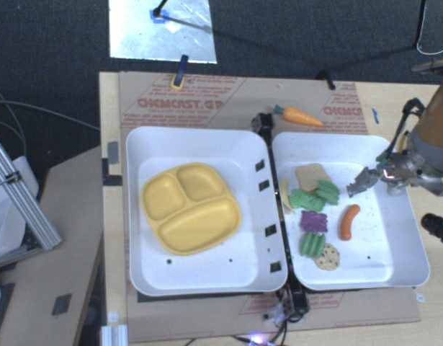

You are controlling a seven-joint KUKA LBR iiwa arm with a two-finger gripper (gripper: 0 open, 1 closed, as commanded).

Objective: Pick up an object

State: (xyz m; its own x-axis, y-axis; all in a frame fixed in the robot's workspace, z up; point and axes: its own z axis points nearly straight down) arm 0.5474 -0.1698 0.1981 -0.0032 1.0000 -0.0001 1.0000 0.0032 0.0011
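Dark carpet surrounds the bench (207,92), which carries two white bins side by side. Taking the right bin (401,265) as landmark: the left bin (207,265) beside it holds a yellow divided plate (191,207), and an orange carrot (299,116) lies on the bench just behind its far rim. Inside it sit toy foods: a tan bread slice (311,175), green pieces (315,194), a purple piece (314,221), a cookie (327,257) and an orange sausage (348,222). The hand (364,182) hovers over the bin's right-hand part, pinching nothing; whether it is spread I cannot tell. This looks like the approach step; next it likely must descend over one piece, perhaps the nearby sausage, and close.
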